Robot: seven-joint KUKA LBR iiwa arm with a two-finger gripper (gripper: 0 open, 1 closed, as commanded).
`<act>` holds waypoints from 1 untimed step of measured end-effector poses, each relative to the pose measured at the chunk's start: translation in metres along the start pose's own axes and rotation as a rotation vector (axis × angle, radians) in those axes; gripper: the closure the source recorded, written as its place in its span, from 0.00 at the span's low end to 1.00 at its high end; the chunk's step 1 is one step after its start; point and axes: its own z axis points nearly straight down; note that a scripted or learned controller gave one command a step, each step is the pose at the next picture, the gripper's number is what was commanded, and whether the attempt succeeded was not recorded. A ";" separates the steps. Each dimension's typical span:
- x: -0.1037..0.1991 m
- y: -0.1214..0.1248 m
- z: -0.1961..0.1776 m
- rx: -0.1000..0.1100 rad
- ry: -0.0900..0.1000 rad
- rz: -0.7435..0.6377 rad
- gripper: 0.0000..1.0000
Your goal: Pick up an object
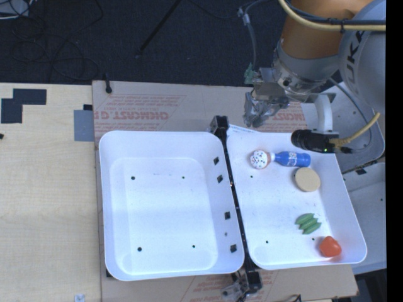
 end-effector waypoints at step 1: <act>0.000 0.000 -0.009 0.002 -0.001 -0.006 1.00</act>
